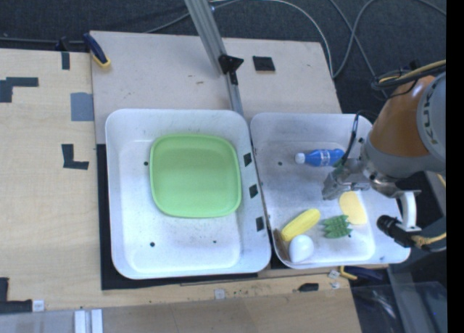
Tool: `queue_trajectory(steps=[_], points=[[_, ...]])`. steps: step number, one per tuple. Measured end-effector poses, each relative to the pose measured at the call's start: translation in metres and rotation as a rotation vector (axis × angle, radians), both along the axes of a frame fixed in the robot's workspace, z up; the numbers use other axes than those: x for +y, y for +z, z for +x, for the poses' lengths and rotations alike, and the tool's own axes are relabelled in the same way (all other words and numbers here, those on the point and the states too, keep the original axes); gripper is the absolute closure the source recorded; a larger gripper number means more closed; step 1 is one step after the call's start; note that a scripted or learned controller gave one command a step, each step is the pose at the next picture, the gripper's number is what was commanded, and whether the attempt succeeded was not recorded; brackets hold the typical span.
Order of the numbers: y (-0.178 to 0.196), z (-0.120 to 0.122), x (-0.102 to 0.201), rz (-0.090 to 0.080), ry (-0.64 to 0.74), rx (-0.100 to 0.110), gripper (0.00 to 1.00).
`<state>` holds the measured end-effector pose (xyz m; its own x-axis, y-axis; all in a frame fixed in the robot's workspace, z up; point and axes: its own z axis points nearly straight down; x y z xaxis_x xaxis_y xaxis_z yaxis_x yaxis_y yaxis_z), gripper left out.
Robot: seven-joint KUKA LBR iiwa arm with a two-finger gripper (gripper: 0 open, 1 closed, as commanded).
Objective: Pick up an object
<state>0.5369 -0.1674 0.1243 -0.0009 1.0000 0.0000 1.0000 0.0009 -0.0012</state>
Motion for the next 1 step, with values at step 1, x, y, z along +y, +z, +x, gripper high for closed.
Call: queue_trajectory(steps=[1], points=[[0.0617,0.0042,-0.001,-0.001,0.0,-0.005,1.0]])
